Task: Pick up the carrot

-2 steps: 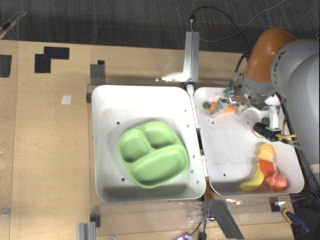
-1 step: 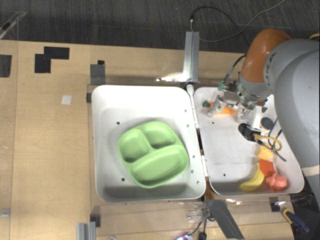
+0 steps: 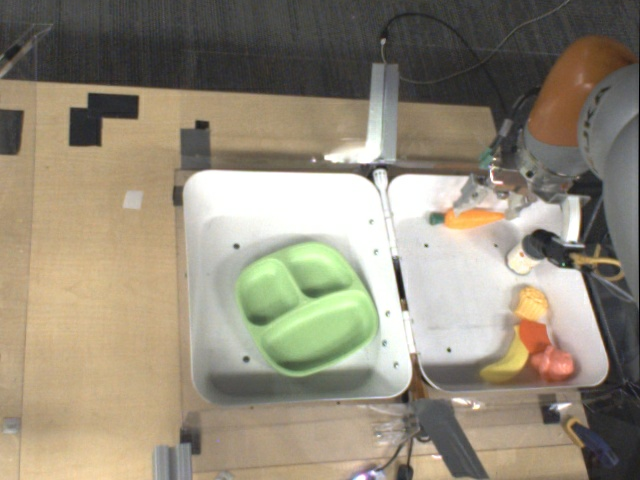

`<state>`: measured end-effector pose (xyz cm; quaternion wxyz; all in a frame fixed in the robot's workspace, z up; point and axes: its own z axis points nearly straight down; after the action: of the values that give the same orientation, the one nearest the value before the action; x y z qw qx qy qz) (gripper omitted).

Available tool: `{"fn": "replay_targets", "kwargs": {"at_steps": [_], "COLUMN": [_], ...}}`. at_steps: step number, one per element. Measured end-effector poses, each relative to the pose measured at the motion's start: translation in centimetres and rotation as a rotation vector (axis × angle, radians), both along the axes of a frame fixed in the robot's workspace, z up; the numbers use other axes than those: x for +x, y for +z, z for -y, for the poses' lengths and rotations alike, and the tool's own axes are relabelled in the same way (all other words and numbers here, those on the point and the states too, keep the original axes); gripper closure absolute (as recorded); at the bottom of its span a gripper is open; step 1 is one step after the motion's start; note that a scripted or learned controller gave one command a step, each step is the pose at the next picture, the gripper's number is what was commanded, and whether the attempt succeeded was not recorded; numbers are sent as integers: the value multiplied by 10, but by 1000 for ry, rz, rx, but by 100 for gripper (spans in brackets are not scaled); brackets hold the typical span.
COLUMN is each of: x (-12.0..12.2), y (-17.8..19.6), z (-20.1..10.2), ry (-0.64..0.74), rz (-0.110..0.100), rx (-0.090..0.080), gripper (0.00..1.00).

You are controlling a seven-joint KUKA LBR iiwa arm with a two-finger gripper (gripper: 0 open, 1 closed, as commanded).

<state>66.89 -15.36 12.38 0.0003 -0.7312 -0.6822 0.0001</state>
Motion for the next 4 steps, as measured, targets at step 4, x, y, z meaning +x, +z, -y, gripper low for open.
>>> {"fn": "replay_targets", "kwargs": {"at_steps": [4], "x": [-43], "y": [-38], "z": [37], "ry": [-28], "rz": [7], "rx": [-1], "gripper": [0]}}
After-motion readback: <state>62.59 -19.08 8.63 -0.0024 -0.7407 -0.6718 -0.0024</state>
